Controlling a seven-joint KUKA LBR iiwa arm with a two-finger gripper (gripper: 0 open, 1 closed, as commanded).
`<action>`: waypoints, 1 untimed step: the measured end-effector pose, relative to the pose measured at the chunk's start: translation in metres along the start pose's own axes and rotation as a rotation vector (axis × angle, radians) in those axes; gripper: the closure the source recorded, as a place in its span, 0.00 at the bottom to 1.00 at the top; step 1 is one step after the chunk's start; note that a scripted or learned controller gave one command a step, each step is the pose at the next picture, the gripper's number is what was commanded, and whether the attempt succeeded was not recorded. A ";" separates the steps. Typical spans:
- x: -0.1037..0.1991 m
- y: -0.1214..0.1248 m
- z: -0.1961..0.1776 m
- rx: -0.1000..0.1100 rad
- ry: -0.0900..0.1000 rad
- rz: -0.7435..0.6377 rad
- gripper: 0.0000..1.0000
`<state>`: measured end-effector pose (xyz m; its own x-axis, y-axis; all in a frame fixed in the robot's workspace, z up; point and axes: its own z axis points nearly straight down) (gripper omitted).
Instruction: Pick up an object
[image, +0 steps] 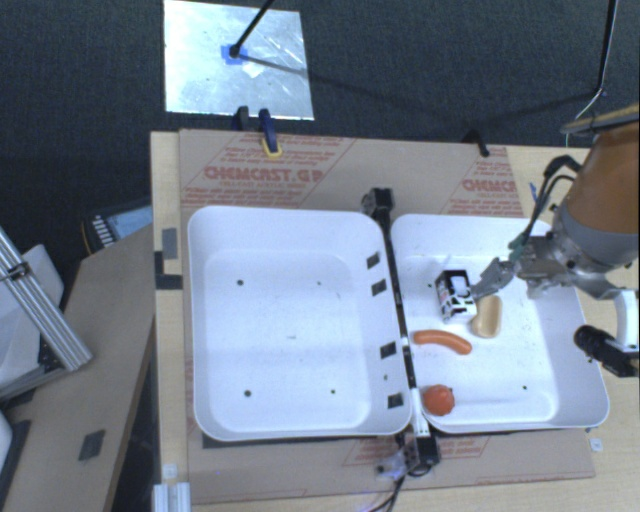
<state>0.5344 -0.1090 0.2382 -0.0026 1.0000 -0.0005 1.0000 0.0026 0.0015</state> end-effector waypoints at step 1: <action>0.080 -0.029 0.057 0.006 0.004 -0.007 0.00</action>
<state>0.5050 -0.0294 0.1817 -0.0098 0.9999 0.0034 0.9999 0.0098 -0.0040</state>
